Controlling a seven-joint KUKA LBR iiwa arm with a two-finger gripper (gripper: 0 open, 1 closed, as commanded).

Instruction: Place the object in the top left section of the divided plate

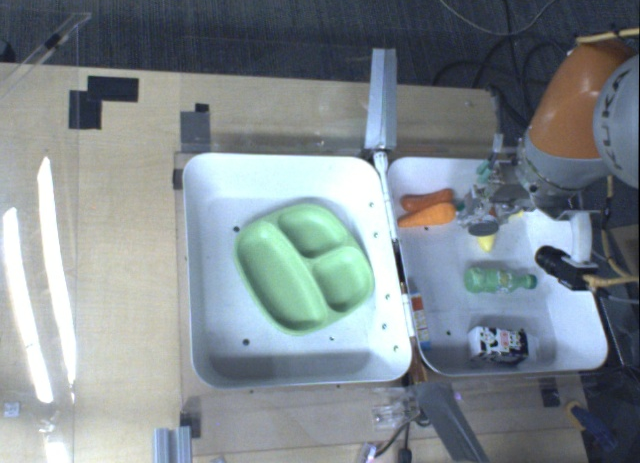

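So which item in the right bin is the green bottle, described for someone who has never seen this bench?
Start at the right bin, the one the arm reaches over. About halfway down it, below the orange carrot and above the black-and-white cow-patterned item, lies the green bottle on its side. It is the bin's one translucent green, elongated thing, matching the divided plate only in colour.

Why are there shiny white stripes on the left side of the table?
In the camera view, those stripes are glare, likely lamps reflecting off a clear sheet on the bench; the plate shines softly, and the bin has a grey shadow below it.
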